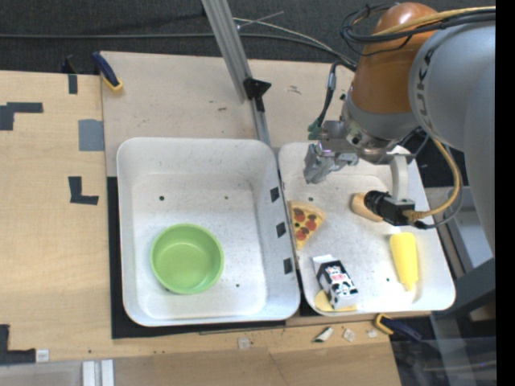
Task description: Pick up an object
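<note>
My tool [320,167]: whether open or holding anything, I cannot tell. Pizza slice [306,222] lies near at 6 o'clock, tip pointing away.

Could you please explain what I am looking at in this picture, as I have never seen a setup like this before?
This is one picture from a camera fixed above a bench, looking down at a slant. The large grey machine with the orange band is a robot arm reaching in from the right. At its tip is the gripper, a small claw for picking things up. It hangs over the far end of the right bin, and I see nothing held in it. On the bench sit two shallow white bins side by side. The left bin holds a green bowl. The right bin holds a toy pizza slice, a yellow corn-like piece and a small black-and-white carton.
</note>
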`<state>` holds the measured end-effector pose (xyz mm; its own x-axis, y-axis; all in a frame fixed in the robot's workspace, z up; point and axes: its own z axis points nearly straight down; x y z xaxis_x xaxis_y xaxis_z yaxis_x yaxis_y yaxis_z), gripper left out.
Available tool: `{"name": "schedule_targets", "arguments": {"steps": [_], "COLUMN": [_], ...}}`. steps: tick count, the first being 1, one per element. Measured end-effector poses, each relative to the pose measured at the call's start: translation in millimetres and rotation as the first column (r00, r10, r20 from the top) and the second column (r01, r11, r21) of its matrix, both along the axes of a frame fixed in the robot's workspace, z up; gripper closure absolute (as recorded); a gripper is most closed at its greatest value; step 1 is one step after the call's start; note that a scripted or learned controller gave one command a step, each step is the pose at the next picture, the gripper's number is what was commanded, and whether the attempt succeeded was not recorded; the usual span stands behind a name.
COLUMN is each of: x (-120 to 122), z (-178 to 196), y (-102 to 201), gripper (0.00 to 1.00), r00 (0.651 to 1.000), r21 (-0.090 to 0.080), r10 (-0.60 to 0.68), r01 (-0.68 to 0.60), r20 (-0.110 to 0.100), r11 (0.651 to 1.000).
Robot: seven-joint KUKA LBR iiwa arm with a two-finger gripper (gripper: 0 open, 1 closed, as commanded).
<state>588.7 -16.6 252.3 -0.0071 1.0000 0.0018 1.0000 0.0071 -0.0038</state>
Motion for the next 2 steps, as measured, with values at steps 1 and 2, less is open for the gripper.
{"name": "schedule_targets", "arguments": {"steps": [1,2], "x": [21.6,35.4], "z": [-9.9,-28.5], "y": [60.3,115.4], "gripper": [1.00,1.00], "r00": [1.000,1.000], "r21": [-0.001,-0.002], "r10": [0.000,-0.001], "r01": [0.000,0.001], "r20": [0.000,0.000], "r11": [1.000,1.000]}}
